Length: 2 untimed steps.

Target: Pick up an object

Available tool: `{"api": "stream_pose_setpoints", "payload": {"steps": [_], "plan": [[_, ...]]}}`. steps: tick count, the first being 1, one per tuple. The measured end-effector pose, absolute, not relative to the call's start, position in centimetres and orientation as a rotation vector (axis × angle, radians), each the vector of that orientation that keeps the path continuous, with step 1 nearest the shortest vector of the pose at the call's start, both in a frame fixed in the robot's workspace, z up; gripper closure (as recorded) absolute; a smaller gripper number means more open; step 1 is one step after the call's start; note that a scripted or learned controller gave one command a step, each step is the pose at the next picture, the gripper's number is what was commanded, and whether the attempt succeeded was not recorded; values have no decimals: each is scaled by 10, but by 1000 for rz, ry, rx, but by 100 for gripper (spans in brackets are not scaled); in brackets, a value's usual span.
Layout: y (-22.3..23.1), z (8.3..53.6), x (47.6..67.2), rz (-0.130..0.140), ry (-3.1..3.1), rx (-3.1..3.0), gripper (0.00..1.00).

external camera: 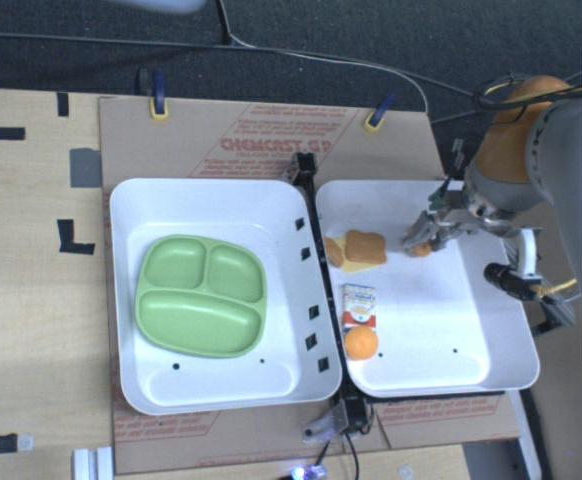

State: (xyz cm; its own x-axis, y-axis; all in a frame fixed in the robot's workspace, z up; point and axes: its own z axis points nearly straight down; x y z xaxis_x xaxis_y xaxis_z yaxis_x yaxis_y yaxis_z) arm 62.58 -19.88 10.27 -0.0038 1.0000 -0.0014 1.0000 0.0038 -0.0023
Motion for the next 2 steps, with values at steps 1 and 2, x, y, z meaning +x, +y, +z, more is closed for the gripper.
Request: {"api": "stream_pose_setpoints", "payload": {"steps": [1, 2], "plan": [[-199, 166, 625, -4, -2226, -2223, 100], [-198, 220, 626, -4, -2227, -2222, 100]]}}
